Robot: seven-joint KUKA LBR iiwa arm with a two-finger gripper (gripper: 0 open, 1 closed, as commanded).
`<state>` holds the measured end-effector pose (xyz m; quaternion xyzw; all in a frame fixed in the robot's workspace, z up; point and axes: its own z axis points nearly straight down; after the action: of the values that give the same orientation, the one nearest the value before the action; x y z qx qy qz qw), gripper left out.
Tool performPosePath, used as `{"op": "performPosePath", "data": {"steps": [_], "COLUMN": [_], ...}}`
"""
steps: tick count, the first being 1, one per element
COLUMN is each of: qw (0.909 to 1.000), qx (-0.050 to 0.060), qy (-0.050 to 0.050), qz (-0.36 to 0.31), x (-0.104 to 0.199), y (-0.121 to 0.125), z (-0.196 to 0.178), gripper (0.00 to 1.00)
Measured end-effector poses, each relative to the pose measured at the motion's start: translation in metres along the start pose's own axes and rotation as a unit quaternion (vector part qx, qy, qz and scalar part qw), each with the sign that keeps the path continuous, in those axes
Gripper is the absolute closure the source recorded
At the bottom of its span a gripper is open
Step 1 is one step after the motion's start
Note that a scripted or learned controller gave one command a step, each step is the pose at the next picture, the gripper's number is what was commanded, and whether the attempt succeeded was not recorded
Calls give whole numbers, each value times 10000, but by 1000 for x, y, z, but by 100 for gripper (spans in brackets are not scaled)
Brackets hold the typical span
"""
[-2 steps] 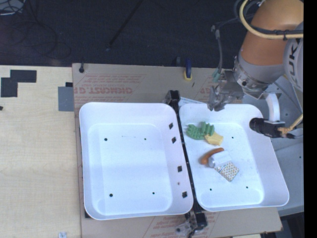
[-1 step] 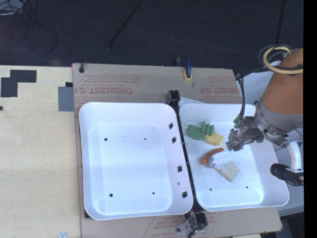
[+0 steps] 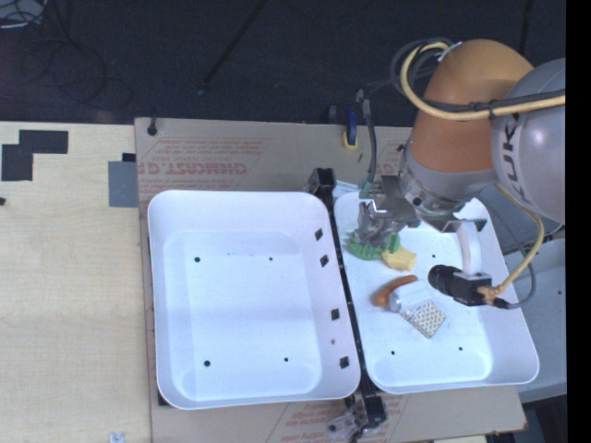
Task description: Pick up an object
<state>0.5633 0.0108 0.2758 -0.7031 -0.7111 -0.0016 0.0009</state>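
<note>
Now hovering low w/ gripper (image 3: 377, 221) over green object (image 3: 369, 244) at far-left of right bin (image 3: 517, 363). Sitting directly beneath, touching or nearly. Fingers' state: cannot tell. Lying just right & nearer: yellow piece (image 3: 400, 259), orange piece (image 3: 391, 293).

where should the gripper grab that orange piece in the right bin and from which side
Judging by its shape, across the middle of the orange piece, from above. It lies flat and long, slanting up to the right, so its narrow width suits the gripper. The checkered block crowds its lower end; the middle looks free.
</note>
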Motion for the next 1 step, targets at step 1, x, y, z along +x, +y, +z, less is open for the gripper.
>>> {"op": "performPosePath", "data": {"steps": [1], "qw": [10000], "qx": [36], "qy": [-24], "qz": [82], "x": [-54], "y": [-28], "z": [12], "gripper": [100]}}
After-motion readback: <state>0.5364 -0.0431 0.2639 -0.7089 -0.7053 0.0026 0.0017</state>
